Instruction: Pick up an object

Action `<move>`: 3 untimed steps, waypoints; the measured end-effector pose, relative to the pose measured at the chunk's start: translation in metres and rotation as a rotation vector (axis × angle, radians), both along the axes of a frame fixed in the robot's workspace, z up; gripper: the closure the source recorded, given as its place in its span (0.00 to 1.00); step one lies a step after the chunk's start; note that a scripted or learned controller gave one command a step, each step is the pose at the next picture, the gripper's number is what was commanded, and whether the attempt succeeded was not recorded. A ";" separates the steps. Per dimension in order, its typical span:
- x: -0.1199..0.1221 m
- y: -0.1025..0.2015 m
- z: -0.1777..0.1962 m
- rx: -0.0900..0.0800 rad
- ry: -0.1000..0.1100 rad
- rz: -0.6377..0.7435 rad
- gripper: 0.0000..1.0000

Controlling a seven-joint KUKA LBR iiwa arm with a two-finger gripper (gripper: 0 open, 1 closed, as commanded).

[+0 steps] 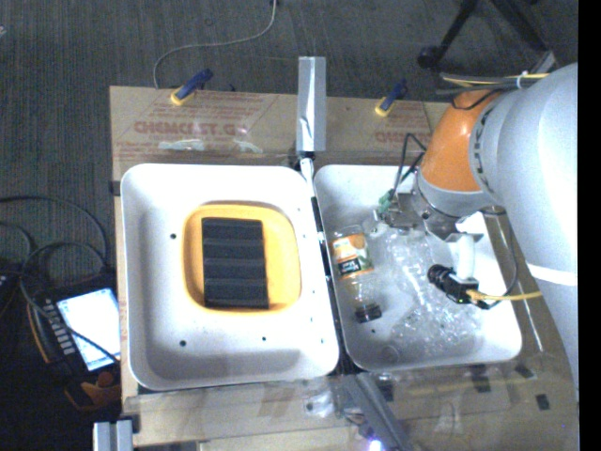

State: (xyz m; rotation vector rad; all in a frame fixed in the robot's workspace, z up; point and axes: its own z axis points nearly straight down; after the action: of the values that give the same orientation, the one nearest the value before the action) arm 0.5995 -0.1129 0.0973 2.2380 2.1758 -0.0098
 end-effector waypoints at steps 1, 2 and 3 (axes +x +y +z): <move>0.010 -0.059 0.068 0.014 0.013 0.126 0.00; 0.017 -0.021 -0.006 0.010 0.000 0.204 0.00; 0.045 -0.045 0.037 0.016 0.011 0.211 0.00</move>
State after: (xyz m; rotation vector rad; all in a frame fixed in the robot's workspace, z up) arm 0.6443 -0.1576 0.1346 2.0080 2.4143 -0.0016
